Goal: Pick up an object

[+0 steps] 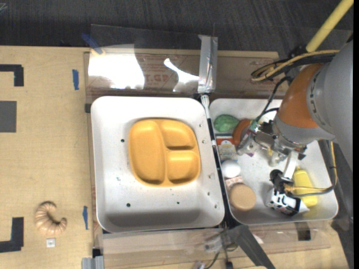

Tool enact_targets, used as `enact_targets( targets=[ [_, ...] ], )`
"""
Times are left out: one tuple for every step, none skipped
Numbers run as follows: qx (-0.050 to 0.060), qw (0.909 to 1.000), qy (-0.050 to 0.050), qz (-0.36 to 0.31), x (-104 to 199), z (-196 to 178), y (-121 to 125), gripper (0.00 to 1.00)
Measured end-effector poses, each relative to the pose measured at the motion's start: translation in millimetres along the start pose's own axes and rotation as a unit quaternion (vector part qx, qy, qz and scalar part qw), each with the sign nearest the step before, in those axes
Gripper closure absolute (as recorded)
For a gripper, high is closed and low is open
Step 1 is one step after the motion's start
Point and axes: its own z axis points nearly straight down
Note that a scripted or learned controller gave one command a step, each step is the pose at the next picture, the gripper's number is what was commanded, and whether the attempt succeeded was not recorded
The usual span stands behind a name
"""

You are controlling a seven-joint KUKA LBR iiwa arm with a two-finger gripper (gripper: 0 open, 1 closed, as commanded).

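Observation:
The right bin (322, 214) holds several small objects. A green round piece (225, 122) and a reddish-brown one (242, 129) lie at its back left. Down the left wall come a small red and white pack (226, 146), a white egg (230, 168) and a tan round block (242, 196). At the front right are a yellow object (303, 185) and a black and white toy (283, 202). My gripper (270, 150) hangs low over the middle of this bin, just right of the reddish-brown piece, under the orange-banded wrist. I see nothing clearly held in it.
The left bin (106, 150) carries a yellow divided plate (164, 151). A tan croissant-shaped toy (50, 217) lies on the bench at the far left. A clear plastic sheet (146, 66) and cables (275, 69) sit behind the bins.

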Motion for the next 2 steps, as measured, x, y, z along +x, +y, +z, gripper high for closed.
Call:
enact_targets(
  targets=[
    [0.002,0.9949,0.000,-0.101,-45.6,-0.6,9.7,0.00],
    [0.002,0.9686,0.001,-0.249,0.4,-29.5,7.2,0.00]
  ],
)
